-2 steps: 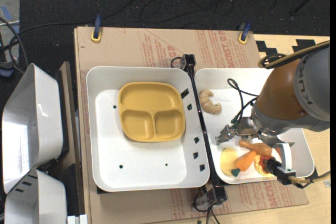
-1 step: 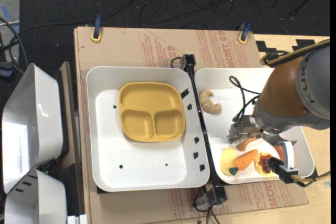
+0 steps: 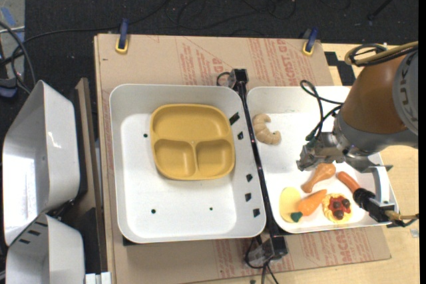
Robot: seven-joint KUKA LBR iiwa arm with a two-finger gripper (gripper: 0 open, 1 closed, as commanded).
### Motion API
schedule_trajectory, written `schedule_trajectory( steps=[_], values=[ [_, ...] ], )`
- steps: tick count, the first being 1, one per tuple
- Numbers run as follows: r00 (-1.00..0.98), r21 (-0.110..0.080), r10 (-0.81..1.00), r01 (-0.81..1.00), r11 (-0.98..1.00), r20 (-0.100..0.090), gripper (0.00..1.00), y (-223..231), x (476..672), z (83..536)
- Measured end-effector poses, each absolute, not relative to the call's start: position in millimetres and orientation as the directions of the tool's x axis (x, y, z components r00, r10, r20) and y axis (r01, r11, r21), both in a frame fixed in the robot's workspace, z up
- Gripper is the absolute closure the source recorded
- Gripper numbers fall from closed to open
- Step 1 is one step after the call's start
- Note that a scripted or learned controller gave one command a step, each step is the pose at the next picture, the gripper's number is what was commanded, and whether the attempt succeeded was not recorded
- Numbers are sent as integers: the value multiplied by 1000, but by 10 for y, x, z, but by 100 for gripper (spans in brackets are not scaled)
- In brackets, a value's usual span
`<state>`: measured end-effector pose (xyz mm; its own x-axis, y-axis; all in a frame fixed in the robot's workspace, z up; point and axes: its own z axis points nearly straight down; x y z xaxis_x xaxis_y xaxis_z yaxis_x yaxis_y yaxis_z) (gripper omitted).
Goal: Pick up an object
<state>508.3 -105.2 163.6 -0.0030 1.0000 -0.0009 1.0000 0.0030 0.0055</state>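
Gripper [image 3: 313,157] hangs over the right bin [image 3: 293,103], just above a drumstick [image 3: 319,175]; its state is unclear.

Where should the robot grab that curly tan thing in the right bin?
Probably across its middle, coming straight down from above. The tan piece lies flat on the right bin floor, bent like a little croissant, so the middle of the curve is its narrowest easy span. It sits apart from the other toys, though near the bin's left wall, so fingers fit best closing along that wall.
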Motion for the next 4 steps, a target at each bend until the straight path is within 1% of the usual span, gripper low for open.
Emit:
schedule_trajectory(
  steps=[1, 2, 3, 4],
  values=[
    [-3, 6, 1000, 1000, 3, -1, 100, -1099, 5118, 2074],
    [-4, 5, 1000, 1000, 4, -1, 100, -1060, 5193, 2528],
    [-9, 2, 1000, 1000, 9, 1, 100, -456, 5411, 2515],
    [-8, 1, 1000, 1000, 8, 0, 100, 59, 5589, 2367]
  ],
)
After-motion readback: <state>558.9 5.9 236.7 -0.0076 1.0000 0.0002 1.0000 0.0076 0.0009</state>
